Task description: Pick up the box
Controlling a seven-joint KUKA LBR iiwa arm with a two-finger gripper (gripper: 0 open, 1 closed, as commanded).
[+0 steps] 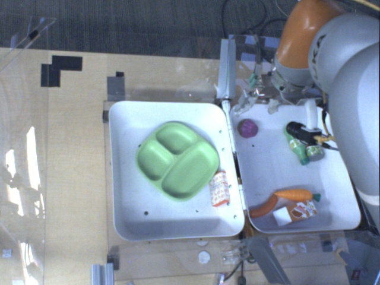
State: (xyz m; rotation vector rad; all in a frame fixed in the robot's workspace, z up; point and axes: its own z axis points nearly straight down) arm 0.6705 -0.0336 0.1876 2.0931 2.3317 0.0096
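Nearest me, the box (pixel 295 211) lies flat in the right bin's (pixel 344 177) near end, long axis running left-right, an orange carrot (pixel 282 198) touching its far edge. My gripper (pixel 256 97) hangs over the bin's far-left corner; I cannot tell how the jaws stand.

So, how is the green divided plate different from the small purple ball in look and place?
The green divided plate is wide, flat and split into three compartments; the purple ball is small and round. The plate lies in the left bin, near its middle; the ball lies in the right bin, close to its far left corner. The plate is light green, the ball dark purple. Both rest on a white bin floor, apart from other things.
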